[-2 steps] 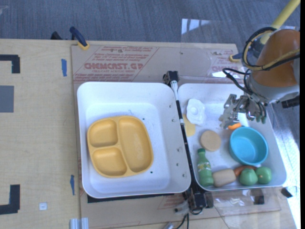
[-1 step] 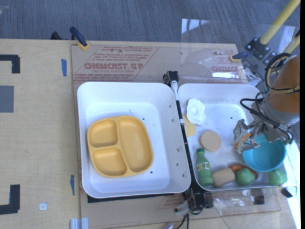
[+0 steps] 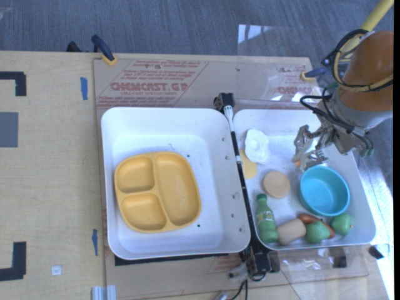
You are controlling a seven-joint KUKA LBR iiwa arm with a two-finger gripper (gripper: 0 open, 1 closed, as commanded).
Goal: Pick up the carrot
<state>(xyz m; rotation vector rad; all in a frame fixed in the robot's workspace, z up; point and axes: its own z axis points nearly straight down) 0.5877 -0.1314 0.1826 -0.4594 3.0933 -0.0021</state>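
The gripper (image 3: 310,147) hangs with fingers apart, holding nothing, above the blue bowl (image 3: 324,191). The carrot (image 3: 308,218) lies beyond the bowl, squeezed between green toys; the fingers may grab a neighbour instead.

The scene is brightly and evenly lit from above, so the two white bins, the left bin (image 3: 164,122) and the right bin (image 3: 284,122), read almost blown out with little surface detail, and shadows are soft and short, showing mainly as a thin dark line under the lower edge of the left bin. A patch of glare sits on the grey floor (image 3: 187,11) at upper right of centre, beside the arm (image 3: 365,67), whose orange band looks slightly soft. Sharpness is moderate overall, with fine print on the cardboard sheet (image 3: 150,80) blurred.
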